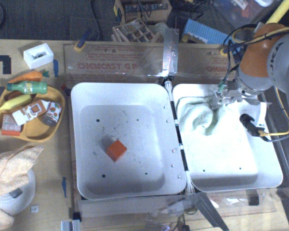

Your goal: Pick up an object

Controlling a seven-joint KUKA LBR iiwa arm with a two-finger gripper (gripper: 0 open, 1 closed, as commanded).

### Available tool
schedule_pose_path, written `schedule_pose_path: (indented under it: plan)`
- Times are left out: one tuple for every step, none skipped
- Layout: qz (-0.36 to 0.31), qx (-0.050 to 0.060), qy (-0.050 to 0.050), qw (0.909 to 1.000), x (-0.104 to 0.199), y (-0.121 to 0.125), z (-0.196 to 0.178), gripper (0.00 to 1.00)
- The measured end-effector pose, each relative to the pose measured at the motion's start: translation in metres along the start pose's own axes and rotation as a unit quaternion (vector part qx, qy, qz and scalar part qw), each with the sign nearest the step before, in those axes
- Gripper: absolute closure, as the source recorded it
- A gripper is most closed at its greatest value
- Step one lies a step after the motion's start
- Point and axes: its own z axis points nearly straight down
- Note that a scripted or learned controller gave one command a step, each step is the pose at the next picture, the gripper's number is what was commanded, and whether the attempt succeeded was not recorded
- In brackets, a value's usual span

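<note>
An orange cube (117, 150) lies in the left bin (86, 105), near its middle. A pale green-white cloth (196, 118) is bunched in the back left part of the right bin (241, 172). My gripper (216, 103) hangs over the cloth's right end, below the grey wrist and orange band (255, 57). One fold of the cloth is drawn up to the fingertips, and a strip of it trails down from them. The gripper looks shut on that fold.
A yellow bowl (38, 134) of toy food sits left of the bins, with a white box (38, 56) behind it and a beige cloth (12, 177) in front. A black cable plug (249, 124) dangles over the right bin.
</note>
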Motion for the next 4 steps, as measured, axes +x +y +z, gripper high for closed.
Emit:
schedule_pose_path:
  plan:
    - [-0.062, 0.006, 0.003, 0.9981, 0.095, 0.019, -0.085, 1.00]
    - [-0.062, 0.006, 0.003, 0.9981, 0.095, 0.018, -0.085, 0.00]
    - [-0.054, 0.005, 0.002, 0.9985, 0.012, -0.003, 0.010, 0.00]
    - [-0.088, 0.002, 0.002, 0.9961, 0.045, -0.076, 0.010, 0.00]
